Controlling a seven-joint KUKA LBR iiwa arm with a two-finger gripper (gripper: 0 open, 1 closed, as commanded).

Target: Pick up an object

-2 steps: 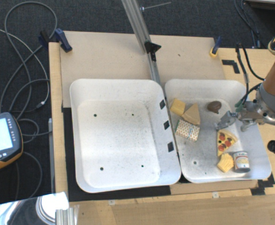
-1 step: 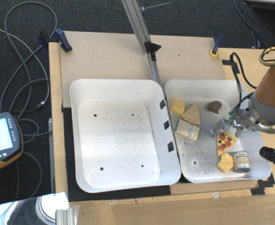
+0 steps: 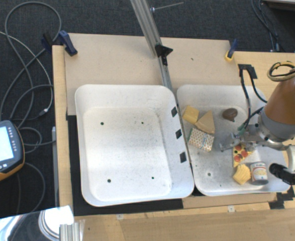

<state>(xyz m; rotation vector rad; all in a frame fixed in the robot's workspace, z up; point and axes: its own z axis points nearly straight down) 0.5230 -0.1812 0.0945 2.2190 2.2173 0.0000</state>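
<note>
The objects sit crowded in the right bin (image 3: 207,179), and that crowding is the main risk: nearest the camera, at about five o'clock in the bin, a yellow block (image 3: 241,174) lies just beside a small jar (image 3: 259,172), so a descent aimed at either could nudge the other or close on both and let them slip. A little farther in, a red and yellow patterned piece (image 3: 240,153) lies directly under the gripper (image 3: 237,143); it looks flat, so the fingers may scrape the bin floor and come up with nothing. Whether the claw is spread or pressed together cannot be told, as the wrist hides it. Toward nine o'clock lie a checkered pouch (image 3: 201,140) and two tan wedges (image 3: 198,118), touching one another, and at twelve o'clock a dark brown lump (image 3: 230,114) sits apart. The arm (image 3: 283,109) reaches in from three o'clock, its wrist bent down over the bin's right half. The left bin (image 3: 122,144) lies at nine o'clock.
</note>
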